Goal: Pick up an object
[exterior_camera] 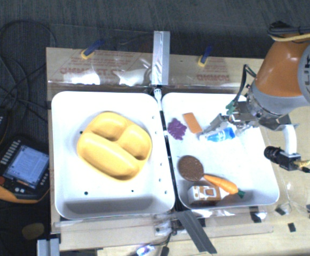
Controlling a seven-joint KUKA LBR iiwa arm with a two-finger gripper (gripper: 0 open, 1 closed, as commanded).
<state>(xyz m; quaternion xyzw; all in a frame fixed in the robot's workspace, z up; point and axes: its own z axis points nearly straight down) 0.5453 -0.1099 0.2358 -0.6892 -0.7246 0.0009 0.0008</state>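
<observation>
Brown bottle (205,194) beside carrot (221,183), jaws (212,128) over right bin (269,188), state unclear

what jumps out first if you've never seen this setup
A big yellow lumpy object sits alone in the left bin. Next, the arm's orange band at the right, its gripper low over the right bin by a small blue item, with a carrot nearer the front.
</observation>
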